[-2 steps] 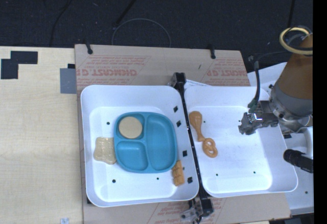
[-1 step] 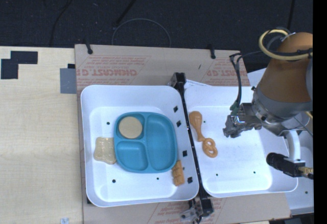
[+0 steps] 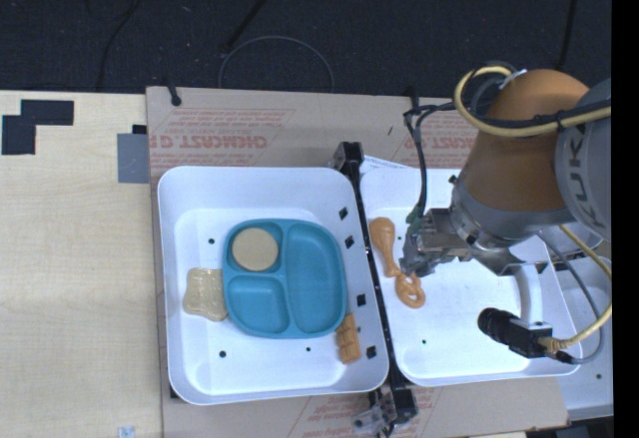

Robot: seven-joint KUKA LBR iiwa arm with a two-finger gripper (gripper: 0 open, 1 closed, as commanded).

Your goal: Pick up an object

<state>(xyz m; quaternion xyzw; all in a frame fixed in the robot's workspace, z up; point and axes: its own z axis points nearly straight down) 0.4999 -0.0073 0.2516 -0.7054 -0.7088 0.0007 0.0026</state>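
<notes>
In the right bin (image 3: 469, 351), a long orange-tan object (image 3: 383, 236) lies near the left wall, ending in a ring-shaped part (image 3: 410, 294). My gripper (image 3: 417, 256) hangs low over the middle of this object, right beside or on it. The arm's orange band and grey wrist cover the bin's upper right part. The left bin (image 3: 190, 366) holds a blue divided plate (image 3: 300, 276) with a round tan disc (image 3: 254, 248) in its upper left compartment.
A pale beige lump (image 3: 205, 293) lies left of the plate. A small orange-brown piece (image 3: 347, 340) sits at the plate's lower right corner, close to the black divider (image 3: 367, 266) between the bins. Bare white floor shows in the right bin's lower half.
</notes>
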